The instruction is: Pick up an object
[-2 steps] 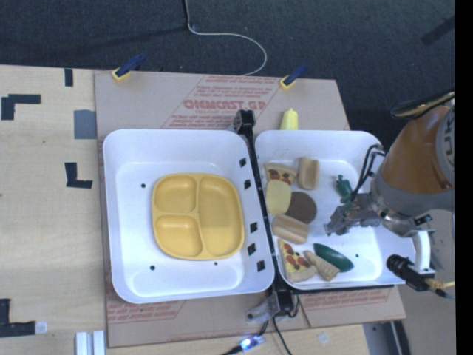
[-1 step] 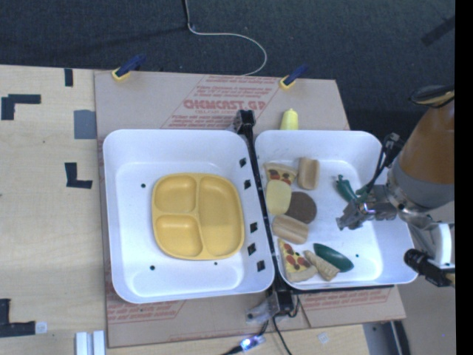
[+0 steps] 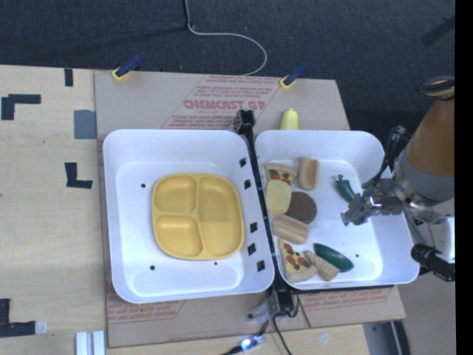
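Progress: no pick made yet; the grasp and lift remain
Gripper: dark two-finger gripper [image 3: 355,214] hangs low over the right shallow white bin [image 3: 369,145]; whether its fingers are parted or closed, I cannot tell
Nearest object: small dark green toy piece [image 3: 344,189], slim, lying just beside the gripper near the bin's right wall

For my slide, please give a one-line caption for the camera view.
KUKA arm's gripper hovers over the right bin of toy food items; a yellow divided plate lies in the left bin.
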Robot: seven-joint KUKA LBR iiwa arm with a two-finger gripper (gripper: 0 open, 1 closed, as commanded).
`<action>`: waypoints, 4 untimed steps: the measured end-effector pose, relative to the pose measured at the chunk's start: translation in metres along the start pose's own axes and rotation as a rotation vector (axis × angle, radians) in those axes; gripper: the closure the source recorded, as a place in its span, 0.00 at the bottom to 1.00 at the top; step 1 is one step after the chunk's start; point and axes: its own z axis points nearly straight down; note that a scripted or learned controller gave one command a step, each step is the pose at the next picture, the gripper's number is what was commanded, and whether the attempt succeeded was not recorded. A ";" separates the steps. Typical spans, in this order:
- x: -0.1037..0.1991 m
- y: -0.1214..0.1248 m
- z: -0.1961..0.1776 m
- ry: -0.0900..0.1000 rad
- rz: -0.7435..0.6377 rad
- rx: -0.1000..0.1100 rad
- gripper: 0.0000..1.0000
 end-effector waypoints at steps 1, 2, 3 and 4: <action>0.056 0.016 0.010 0.002 -0.006 0.003 1.00; 0.102 0.031 0.000 0.002 -0.006 0.001 1.00; 0.153 0.044 -0.007 0.001 -0.005 0.002 1.00; 0.188 0.070 -0.007 0.000 -0.003 0.001 1.00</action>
